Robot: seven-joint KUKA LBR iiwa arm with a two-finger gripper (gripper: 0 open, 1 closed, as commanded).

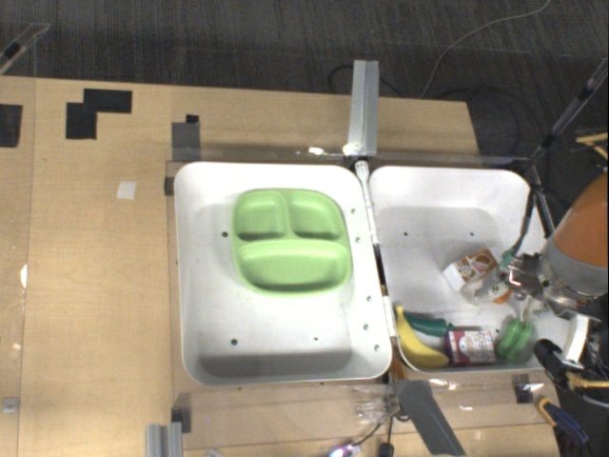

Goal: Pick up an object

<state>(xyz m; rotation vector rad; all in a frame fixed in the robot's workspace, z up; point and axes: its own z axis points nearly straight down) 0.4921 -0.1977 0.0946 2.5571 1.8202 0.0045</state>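
Note:
My gripper (514,282) reaches into the right bin (428,208) from the right, low over its right side. Just left of it lies a small white and orange packet (468,272), touching or nearly touching the gripper. Along the bin's front wall lie a yellow banana (419,347), a dark green piece (430,326) on top of it, a dark red bottle (470,345) on its side and a green round object (517,339) below the gripper. Nothing is visibly lifted.
A light green divided plate (290,239) lies in the left bin (205,331). A metal post (363,108) stands behind the wall between the bins. The arm's orange band (582,231) and cables crowd the right edge.

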